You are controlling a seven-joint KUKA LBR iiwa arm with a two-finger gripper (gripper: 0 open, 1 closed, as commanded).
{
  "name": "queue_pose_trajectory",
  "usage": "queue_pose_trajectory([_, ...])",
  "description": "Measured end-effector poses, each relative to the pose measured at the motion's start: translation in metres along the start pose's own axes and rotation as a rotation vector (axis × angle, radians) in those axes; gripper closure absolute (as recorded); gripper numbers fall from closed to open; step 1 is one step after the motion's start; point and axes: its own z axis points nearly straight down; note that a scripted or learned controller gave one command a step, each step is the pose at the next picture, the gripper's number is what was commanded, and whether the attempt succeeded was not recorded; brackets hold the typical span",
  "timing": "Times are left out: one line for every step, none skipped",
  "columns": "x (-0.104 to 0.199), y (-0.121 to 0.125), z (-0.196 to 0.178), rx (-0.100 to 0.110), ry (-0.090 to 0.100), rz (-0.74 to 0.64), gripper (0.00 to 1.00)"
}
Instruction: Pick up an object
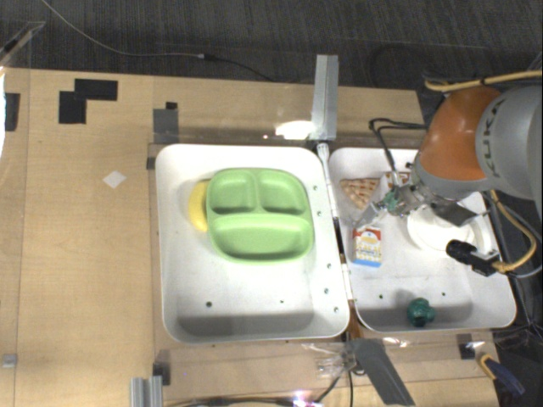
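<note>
Objects for picking sit in your right bin [475,308]: a small carton [367,247] with a red-and-white label at frame centre-right, a speckled tan item [358,191] just above it, a dark green ball [419,311] near the bin's lower wall, and a white disc [433,230] to the right. Your pincer [383,207] hangs just above the carton; whether it grips anything cannot be told. The left bin [246,308] holds a green divided tray [258,212] over a yellow piece [197,205].
</note>
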Motion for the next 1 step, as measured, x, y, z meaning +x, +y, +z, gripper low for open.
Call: queue_pose_trajectory([-0.0293, 0.0505, 0.006, 0.092, 0.049, 0.007, 0.0])
